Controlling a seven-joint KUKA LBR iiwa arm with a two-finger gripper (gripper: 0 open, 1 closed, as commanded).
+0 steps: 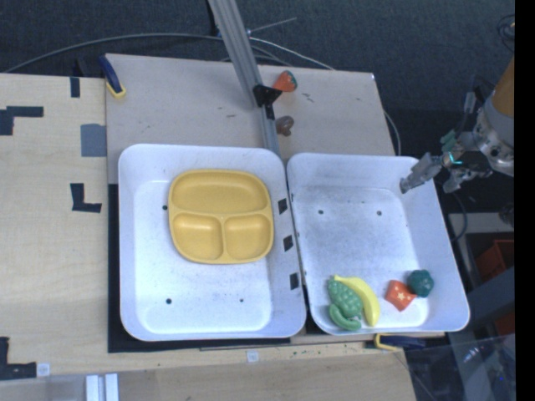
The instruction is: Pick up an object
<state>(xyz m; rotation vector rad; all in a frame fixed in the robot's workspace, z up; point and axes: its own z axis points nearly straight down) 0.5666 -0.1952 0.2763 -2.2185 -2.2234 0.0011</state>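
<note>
In the right bin (368, 224), several small toys lie along the near edge: a yellow banana (364, 298), a green vegetable (341, 304) touching it, a red piece (399, 295) and a dark green ball (420, 282). My gripper (431, 180) hovers over the bin's far right rim, well away from the toys. It is open and nothing sits between its fingers.
The left bin (142, 249) holds a yellow divided plate (221, 215). A slanted metal pole (238, 40) rises behind the bins, with an orange clip (286, 80) beside it. A blue and yellow clamp (112, 77) lies at the bench's far left.
</note>
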